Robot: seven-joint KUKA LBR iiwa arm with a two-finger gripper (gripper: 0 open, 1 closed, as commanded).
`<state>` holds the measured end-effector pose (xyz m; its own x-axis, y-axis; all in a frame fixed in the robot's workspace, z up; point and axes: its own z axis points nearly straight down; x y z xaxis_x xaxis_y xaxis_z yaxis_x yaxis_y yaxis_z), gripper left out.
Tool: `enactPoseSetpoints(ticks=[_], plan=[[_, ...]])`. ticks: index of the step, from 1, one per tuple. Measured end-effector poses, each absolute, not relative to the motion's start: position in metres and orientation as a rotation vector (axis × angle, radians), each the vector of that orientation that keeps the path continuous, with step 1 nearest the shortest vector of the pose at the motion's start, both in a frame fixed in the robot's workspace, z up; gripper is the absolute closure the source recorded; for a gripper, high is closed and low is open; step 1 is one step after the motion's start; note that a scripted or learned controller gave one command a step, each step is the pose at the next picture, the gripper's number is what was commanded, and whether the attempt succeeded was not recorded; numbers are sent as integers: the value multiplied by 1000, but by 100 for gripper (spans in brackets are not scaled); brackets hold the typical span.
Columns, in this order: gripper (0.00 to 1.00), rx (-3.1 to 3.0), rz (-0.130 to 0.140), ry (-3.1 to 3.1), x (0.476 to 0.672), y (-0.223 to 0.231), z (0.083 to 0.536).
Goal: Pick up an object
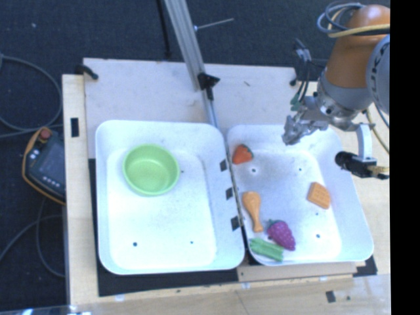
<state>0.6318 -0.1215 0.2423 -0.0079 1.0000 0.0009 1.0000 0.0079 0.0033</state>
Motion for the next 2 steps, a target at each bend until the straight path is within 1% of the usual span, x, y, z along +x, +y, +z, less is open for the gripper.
enactPoseSetpoints(ticks=[2], plan=[[100, 2214, 1, 2228, 650, -23, 225]])
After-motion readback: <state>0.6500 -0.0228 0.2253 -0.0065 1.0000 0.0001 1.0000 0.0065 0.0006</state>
